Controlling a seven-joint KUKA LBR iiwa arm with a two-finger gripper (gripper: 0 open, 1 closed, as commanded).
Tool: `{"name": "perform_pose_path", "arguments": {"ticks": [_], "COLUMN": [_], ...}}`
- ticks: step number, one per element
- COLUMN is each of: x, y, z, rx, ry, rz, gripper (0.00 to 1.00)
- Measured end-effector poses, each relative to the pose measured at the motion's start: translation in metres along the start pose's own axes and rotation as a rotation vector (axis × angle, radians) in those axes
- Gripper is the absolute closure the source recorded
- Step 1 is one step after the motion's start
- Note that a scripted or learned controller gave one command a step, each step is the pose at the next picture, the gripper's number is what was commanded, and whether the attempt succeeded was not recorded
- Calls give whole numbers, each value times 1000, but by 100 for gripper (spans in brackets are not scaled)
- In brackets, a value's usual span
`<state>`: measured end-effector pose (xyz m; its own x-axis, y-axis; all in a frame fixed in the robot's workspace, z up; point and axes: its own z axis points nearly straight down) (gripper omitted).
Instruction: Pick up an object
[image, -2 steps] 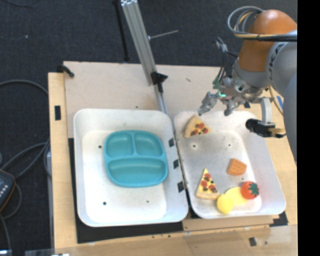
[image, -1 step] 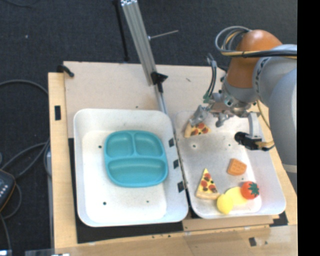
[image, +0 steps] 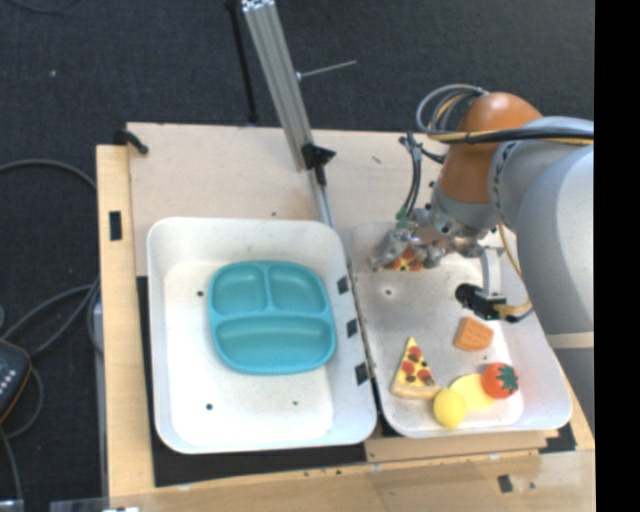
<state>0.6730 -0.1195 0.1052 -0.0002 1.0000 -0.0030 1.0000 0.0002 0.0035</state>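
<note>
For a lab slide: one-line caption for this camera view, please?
KUKA arm's gripper low at the far end of the right bin, by a small red-and-yellow item; teal divided tray in the left bin.

Divided tray in left bin

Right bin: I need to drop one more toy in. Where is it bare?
Bare floor lies mid-bin, between the gripper at the far end and the pizza slice. The near end is crowded: pizza, lemon, tomato, orange piece.
</note>
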Motion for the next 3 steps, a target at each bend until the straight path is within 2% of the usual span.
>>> {"name": "perform_pose_path", "arguments": {"ticks": [1, 2, 3], "x": [-1, -3, -2], "y": [3, 4, 15], "z": [-1, -14, -65], "rx": [-2, -5, -3], "ry": [0, -1, 1], "rz": [-1, 0, -2], "gripper": [0, 100, 100]}}
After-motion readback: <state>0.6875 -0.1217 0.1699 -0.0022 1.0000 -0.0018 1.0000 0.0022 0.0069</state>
